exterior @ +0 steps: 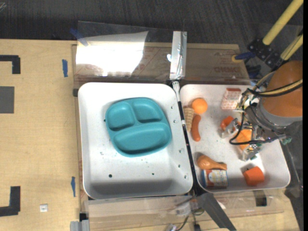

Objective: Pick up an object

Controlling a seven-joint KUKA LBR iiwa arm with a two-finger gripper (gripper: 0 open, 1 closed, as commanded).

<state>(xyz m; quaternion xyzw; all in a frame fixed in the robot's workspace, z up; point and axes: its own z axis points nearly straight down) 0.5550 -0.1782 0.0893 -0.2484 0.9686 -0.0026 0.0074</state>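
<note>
I cannot tell the gripper state at right; crowded orange pieces there may make it miss.

A single robot arm reaches in from the right side of the view, its orange band above a grey wrist. The wrist points steeply downward (seen almost end-on from above). Its tool hangs low at the tip, wrapped in black and yellow cables that loop around it.
</note>
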